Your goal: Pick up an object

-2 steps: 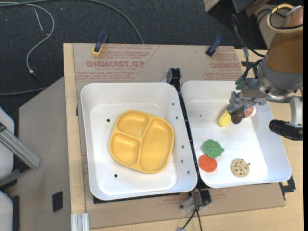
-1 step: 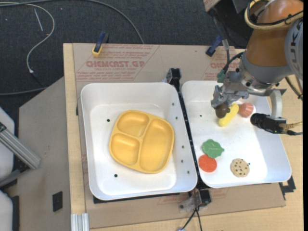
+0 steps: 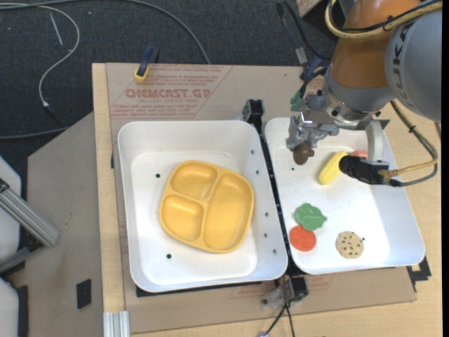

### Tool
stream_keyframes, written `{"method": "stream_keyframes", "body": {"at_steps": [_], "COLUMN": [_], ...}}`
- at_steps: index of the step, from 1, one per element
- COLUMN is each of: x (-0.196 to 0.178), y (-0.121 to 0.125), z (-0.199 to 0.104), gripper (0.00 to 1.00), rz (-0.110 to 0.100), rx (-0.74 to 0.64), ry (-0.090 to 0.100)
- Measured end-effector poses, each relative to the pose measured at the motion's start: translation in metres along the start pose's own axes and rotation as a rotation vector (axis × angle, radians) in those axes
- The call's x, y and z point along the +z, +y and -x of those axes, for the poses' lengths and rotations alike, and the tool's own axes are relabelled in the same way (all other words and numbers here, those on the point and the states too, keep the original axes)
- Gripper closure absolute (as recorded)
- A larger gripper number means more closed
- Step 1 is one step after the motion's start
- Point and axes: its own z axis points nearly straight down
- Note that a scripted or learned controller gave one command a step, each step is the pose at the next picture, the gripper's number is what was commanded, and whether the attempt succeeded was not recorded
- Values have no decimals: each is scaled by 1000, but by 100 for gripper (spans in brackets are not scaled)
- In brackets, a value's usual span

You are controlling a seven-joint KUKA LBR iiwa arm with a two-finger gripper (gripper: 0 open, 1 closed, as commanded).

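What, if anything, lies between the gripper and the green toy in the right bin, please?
In the camera view, only bare white bin floor separates the gripper from the green toy. The yellow toy lies off to the right of that stretch.

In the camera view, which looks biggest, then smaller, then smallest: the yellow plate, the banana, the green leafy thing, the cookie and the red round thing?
1. yellow plate, by far the biggest
2. banana
3. green leafy thing
4. cookie and red round thing: these look about alike, so I won't rank them.
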Motion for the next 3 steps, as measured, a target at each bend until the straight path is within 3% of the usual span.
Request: {"method": "stream_keyframes", "body": {"at_steps": [2, 3], "x": [0, 0], "y": [29, 29], "z": [-94, -93], "gripper": [100, 0], "rz": [0, -1], "rx": [1, 3], "ry": [0, 0]}}
